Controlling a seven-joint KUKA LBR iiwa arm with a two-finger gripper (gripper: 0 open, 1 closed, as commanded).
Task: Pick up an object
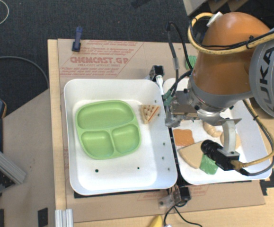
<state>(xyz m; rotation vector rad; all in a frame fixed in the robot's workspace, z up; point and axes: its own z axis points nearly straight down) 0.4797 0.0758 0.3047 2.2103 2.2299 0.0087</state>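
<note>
Nearest your lens is the arm, its orange band swelling over the right bin and covering much of it. Below that band the gripper hangs at the bin's left wall, just beside the seam between the two bins; you cannot tell whether the jaws are open or closed, and you see nothing held in them. The things you could pick lie close under it. An orange square slab lies flat just below the gripper, near the left wall of the right bin. A tan wedge lies just below the slab, with a green piece touching its right side. A pale knobbly piece lies to the right of the slab, partly under the wrist. Across the seam, in the left bin, a waffle-patterned wedge lies near the right wall, level with the gripper but apart from it. Just to its left you have a green divided plate lying flat, with one long compartment at the top and two smaller ones below, taking up the middle of that bin. Both bins rest on a brown printed cardboard sheet, and a blue clip sits at its far edge. The sheet lies on the bench, with dark floor beyond.
</note>
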